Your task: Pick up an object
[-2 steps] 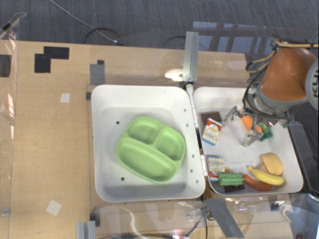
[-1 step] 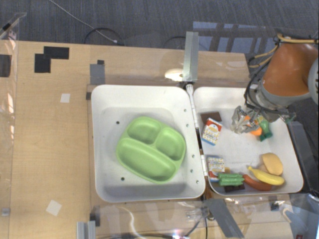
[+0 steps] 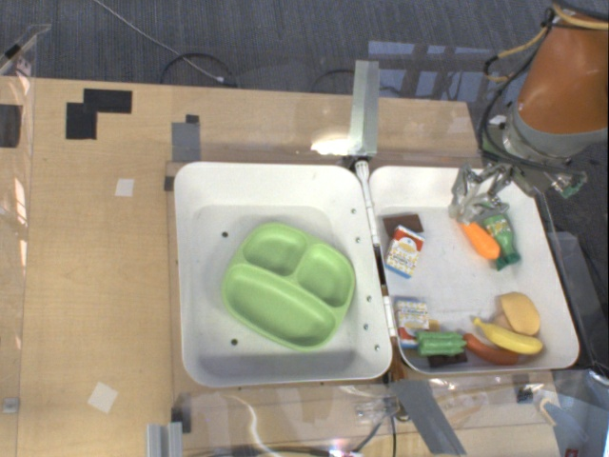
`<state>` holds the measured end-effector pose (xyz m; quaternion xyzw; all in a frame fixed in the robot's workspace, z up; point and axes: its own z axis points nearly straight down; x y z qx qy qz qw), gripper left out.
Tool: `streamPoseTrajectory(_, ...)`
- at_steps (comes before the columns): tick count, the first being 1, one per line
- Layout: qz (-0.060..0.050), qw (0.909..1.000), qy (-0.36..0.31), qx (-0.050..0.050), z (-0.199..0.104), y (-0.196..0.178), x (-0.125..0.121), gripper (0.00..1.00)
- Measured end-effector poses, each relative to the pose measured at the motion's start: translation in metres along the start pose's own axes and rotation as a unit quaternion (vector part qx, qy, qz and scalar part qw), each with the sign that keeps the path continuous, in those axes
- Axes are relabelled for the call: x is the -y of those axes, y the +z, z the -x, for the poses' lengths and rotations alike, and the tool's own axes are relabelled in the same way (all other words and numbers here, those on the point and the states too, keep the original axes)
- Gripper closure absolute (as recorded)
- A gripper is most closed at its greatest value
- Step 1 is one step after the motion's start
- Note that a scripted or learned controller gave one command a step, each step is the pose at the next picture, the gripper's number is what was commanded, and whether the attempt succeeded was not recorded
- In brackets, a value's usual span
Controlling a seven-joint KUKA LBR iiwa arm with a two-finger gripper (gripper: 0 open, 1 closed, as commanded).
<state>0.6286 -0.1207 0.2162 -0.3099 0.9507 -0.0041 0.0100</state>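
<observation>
Green divided plate (image 3: 288, 284) in left bin (image 3: 205, 198). Right bin (image 3: 557, 293): milk carton (image 3: 404, 253), toy carrot (image 3: 481, 240) (leafy end right), banana (image 3: 510, 339) near front. Claw (image 3: 473, 203) just above carrot, fingers slightly spread, pinching nothing.

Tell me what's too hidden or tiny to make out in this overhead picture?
- Arm: cut off by the camera view's top and right edges.
- Tool: blurred against the white bin; its grip state is unreadable.
- Small carton: print too small to read.
- Red item: partly covered by the banana.
</observation>
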Motion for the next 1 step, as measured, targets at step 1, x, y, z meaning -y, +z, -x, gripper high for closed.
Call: streamPoseTrajectory(1, 0.005, 0.9970, -0.077, -0.005, -0.0788, 0.1194, -0.0312, 1.00)
